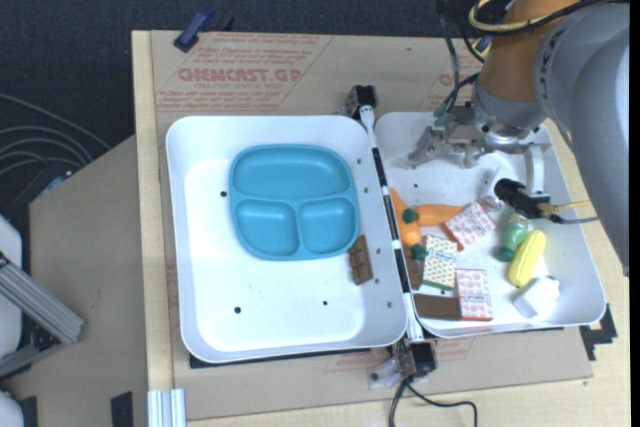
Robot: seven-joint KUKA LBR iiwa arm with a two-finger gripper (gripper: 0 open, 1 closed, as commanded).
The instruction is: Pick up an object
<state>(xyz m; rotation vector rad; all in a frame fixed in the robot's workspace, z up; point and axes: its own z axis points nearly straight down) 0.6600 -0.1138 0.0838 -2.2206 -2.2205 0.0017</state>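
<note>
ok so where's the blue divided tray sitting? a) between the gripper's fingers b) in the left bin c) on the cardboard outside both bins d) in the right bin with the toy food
b: the blue divided tray lies flat in the left bin, while the toy food, such as the yellow corn, is piled in the right bin.

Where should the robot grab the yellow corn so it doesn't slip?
Probably across the middle of the yellow corn, coming straight down from above. It lies flat and slanted in the right bin, so the pincer would close across its narrow width. The green toy crowds its upper end.
</note>
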